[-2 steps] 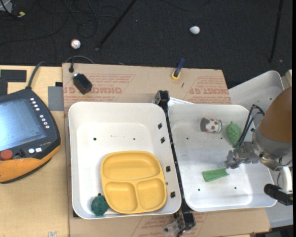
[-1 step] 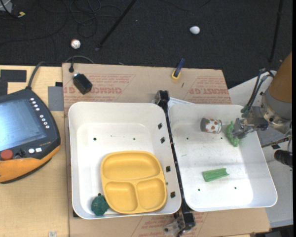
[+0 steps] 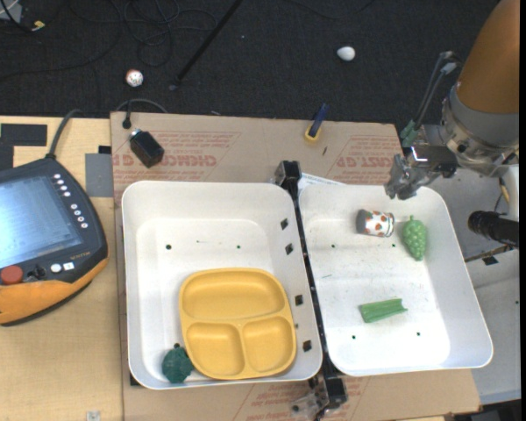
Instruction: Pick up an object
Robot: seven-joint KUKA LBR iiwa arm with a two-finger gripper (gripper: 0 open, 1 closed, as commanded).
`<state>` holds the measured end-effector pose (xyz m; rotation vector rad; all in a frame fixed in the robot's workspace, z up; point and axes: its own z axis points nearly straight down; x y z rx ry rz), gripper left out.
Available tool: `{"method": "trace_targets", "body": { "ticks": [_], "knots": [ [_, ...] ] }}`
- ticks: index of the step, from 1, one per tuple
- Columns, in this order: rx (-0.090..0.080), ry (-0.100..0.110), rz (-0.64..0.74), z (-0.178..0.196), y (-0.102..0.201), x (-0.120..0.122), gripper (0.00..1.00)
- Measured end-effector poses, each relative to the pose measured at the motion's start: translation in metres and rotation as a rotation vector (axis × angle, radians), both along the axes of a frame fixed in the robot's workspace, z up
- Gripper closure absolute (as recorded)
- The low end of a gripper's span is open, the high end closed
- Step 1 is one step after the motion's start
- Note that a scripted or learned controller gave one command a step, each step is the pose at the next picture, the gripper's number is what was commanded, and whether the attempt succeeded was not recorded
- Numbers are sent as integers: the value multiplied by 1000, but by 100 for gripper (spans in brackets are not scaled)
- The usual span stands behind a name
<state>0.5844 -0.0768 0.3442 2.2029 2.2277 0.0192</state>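
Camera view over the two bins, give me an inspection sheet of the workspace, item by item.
Surface: two white bins side by side, left bin and right bin, on a cardboard sheet.
Job's things: in the right bin a small white cup with red spots on its side, a green grape bunch beside it, a green flat piece nearer the front; in the left bin a yellow divided plate and a dark green lump at its front left corner.
Clutter: black box and blue-yellow tool on the cardboard.
Grippers: pincer above the right bin's back rim, holding nothing visible.
Cables: black leads on the dark floor.
Surroundings: teach pendant at left.
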Motion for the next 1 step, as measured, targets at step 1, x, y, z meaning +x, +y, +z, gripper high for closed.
{"method": "trace_targets", "body": {
  "ticks": [1],
  "knots": [
    [0, 15, -5, 4, 66, -3, 100]
  ]
}}
